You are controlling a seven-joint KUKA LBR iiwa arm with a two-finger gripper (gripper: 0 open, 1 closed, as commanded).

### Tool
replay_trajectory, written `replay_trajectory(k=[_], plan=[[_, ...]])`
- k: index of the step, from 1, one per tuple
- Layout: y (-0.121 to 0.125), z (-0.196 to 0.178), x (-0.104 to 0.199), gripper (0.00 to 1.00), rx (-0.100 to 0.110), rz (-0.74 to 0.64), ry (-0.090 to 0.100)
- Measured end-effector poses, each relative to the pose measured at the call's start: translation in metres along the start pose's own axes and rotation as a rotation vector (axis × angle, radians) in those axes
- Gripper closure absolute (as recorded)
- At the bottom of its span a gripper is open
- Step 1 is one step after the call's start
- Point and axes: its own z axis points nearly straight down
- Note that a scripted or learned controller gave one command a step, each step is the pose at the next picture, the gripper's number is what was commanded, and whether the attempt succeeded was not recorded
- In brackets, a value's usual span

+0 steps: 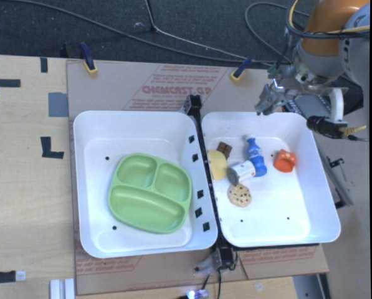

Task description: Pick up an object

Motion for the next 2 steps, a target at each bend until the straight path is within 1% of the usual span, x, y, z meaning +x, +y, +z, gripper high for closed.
replay_trajectory(k=[1, 2], plan=[[-0.016, 0.01, 0.04, 1.0, 0.007, -0.002, 0.001], [-0.025, 0.008, 0.095, 1.0, 0.007, -0.004, 0.002]])
